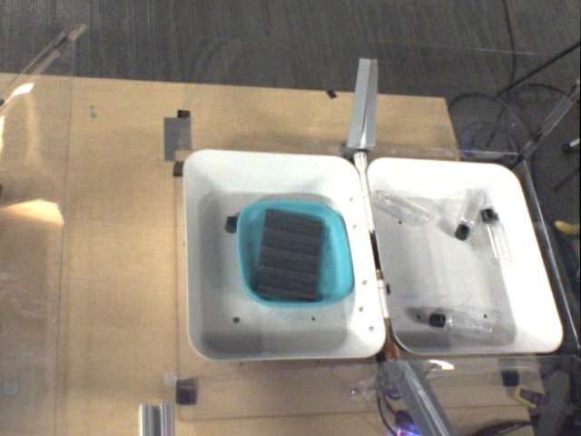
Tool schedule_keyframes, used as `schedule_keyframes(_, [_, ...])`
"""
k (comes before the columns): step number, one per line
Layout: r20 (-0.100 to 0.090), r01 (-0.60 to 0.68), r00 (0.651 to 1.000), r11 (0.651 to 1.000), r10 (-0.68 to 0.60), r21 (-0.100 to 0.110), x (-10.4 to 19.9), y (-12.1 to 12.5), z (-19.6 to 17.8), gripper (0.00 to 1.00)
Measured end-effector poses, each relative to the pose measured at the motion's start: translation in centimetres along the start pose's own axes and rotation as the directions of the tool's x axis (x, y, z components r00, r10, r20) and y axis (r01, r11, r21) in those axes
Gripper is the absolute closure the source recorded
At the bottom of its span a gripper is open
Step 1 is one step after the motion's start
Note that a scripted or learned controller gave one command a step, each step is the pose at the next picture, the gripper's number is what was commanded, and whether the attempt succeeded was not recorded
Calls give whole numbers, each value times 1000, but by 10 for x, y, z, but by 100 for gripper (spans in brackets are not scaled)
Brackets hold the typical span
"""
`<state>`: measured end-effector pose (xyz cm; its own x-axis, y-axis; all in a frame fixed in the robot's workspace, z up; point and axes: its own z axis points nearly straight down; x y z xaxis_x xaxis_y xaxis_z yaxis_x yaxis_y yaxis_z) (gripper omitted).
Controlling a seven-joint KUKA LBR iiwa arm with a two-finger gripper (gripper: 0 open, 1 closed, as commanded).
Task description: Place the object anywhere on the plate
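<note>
**A:** Where do we find the object?

**B:** The dark ribbed block point(289, 254) lies flat on the blue plate point(339, 260), well inside its rim. The plate sits near the middle of the left bin point(207, 321), a little closer to the bin's right edge than to its left.

**A:** So how do we judge the task?

**B:** As things lie now, we judge it met: the block rests wholly on the plate, and nothing is touching it from above.

**A:** Which relation governs any coming move?

**B:** The arm enters from the right, so the block lies to its left, beyond the right bin point(537, 271) and the shared edge between the bins. The block's long axis runs from the bin's far edge toward its near edge, leaning slightly. We judge that jaws closing across its short width would suit it best.

**A:** And the jaws?

**B:** We cannot tell whether they are apart or together.

**A:** What else is there?

**B:** Clear tubes point(399, 207) with black caps lie scattered in the right bin, well apart from the plate.
</note>
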<state>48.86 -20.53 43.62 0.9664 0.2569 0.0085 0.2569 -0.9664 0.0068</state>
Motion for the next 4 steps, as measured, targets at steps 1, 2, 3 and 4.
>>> schedule_keyframes(1, [0, -50, 999, 999, 50, 0, 0, 0, 0, 0])
schedule_keyframes(2, [0, -50, 999, 999, 50, 0, 0, 0, 0, 0])
schedule_keyframes(3, [1, -51, 999, 999, 51, 0, 0, 0, 0, 0])
schedule_keyframes(4, [1, -51, 999, 999, 51, -1, 0, 0, 0, 0])
